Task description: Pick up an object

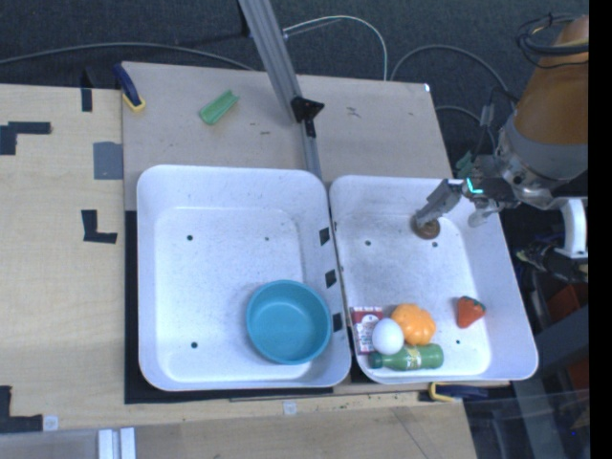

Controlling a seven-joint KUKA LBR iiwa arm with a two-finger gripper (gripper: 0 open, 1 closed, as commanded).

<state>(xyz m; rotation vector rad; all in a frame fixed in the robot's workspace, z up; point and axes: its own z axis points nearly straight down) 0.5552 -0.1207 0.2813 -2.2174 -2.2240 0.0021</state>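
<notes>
Green bottle (409, 358) lies in right bin (497, 285) (hand (426, 224) grip unclear).

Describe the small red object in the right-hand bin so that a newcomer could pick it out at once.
Start at the right bin of the two white ones. Look along its right wall, near the front, where the red strawberry-like toy lies alone. The orange fruit, white ball and green bottle cluster to its left; it alone is red, with a green tip.

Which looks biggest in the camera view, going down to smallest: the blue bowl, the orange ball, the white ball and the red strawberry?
1. blue bowl, by far the largest.
2. orange ball.
3. white ball and red strawberry look about alike, so I won't rank them.
</notes>
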